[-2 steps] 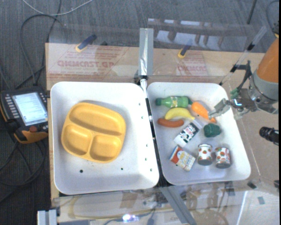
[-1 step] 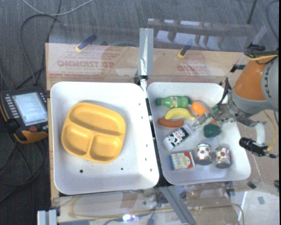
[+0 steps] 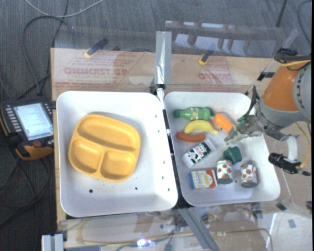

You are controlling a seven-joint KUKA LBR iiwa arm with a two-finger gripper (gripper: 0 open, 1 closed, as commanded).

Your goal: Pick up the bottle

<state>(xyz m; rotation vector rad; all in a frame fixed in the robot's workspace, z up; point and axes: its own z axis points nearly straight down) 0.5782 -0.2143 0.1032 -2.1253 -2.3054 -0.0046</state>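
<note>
bottle [image 3: 194, 113] is the green one lying on its side at the far edge of the right bin [image 3: 267, 192], just above the banana [image 3: 200, 126]. gripper [image 3: 239, 134] hangs over the middle of that bin near the carrot [image 3: 223, 122], can't tell how its grip stands, nothing visibly in it.

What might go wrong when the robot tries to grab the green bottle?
1. The bottle lies on its side right against the banana, so the gripper may bump or grab the banana instead.
2. The carrot sits between the gripper and the bottle, so it could get knocked on the way over.
3. The bottle lies near the back wall of the right bin, and being round, it might roll or slip away.
</note>
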